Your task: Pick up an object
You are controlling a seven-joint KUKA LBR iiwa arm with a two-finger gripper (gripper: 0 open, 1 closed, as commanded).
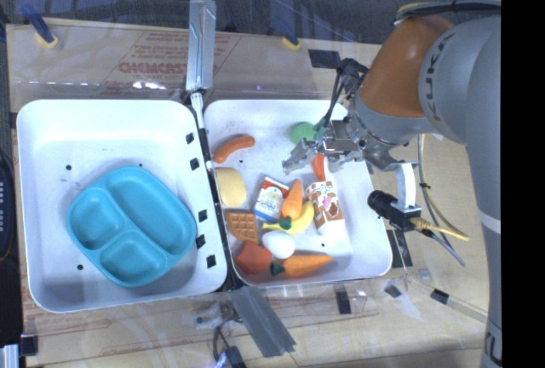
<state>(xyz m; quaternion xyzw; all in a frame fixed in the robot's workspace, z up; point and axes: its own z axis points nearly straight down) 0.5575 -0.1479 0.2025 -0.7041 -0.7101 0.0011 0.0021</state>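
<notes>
1. While no single object is fixed by the task, the likeliest target is judged to be the small orange-red piece [318, 165] seen just under the hand [322, 152], in the upper right part of the right bin [375, 249].
2. That piece is partly covered by the metal of the hand, so its kind cannot be told; a green ball [301, 133] lies just beside it, toward the bin's back wall.
3. The step in hand is judged to be the reach and descent onto a target; nothing is seen lifted clear of the bin floor.
4. The hand is seen low over the bin, its fingers spread apart in a shallow fork, one pointing left toward the middle of the bin. No object is seen pinched between them, and whether the orange-red piece is touched cannot be told.
5. The next move is judged to call for a closing of the fingers squarely around one item, then a straight lift, since the neighbours are crowded.
6. Near the hand, a small carton [325, 203] and a carrot [292, 198] are packed together with a blue-and-white packet [268, 203], a banana [294, 221] and a white egg [278, 244].
7. Farther out, a sausage [232, 146] is seen near the divider, and a long carrot [308, 263] along the front wall.
8. The left bin [51, 123] carries a blue divided plate [130, 224], well apart from the hand.
9. Both bins are borne side by side on the counter [443, 328].
</notes>
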